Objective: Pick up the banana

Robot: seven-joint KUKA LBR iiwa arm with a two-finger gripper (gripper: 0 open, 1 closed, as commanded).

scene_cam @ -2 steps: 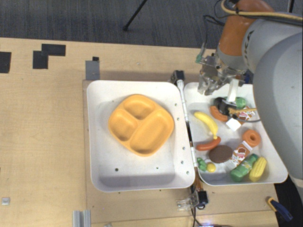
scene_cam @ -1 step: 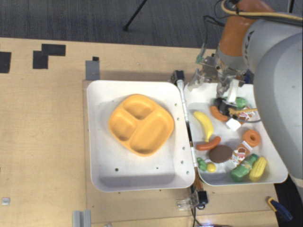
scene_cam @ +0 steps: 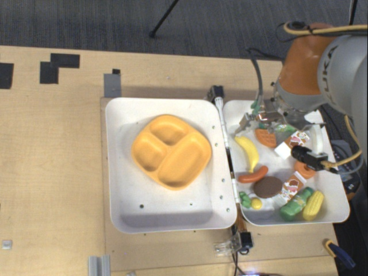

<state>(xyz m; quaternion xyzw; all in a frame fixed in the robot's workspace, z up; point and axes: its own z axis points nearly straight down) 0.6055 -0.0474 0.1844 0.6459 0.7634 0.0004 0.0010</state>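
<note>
Gripper (scene_cam: 257, 119) hangs over the far end of the right bin (scene_cam: 339, 211), just beyond the banana's (scene_cam: 248, 152) far tip, and from where I stand its metal parts blur into the clutter, so I cannot tell whether it is open or closed. Nothing shows between them, so I would not call the banana held.

That banana lies flat in the right bin, close to its left wall, running from far to near with a gentle curve. It looks like a toy: light, stiff, smooth and probably a bit slippery, not something that would bruise. My guess is that the thickest middle stretch is the place to take it, pinched across its narrow width, since the tapered ends would likely slide out.

Room is tight. On the left, the bin wall and the seam against the left bin (scene_cam: 115, 171) leave little space for anything to drop in on that side. At the near end, a red sausage (scene_cam: 253, 175) sits touching or almost touching the banana's tip, with a brown disc (scene_cam: 267, 187) just beyond it. To the right, an orange carrot-like piece (scene_cam: 265, 138) and a white cube (scene_cam: 282, 149) lie near, with a slim bare strip of bin floor between them and the banana.

Over in the left bin sits an orange divided plate (scene_cam: 171, 151), well apart from all this. Straight up looks like the free way out.
</note>
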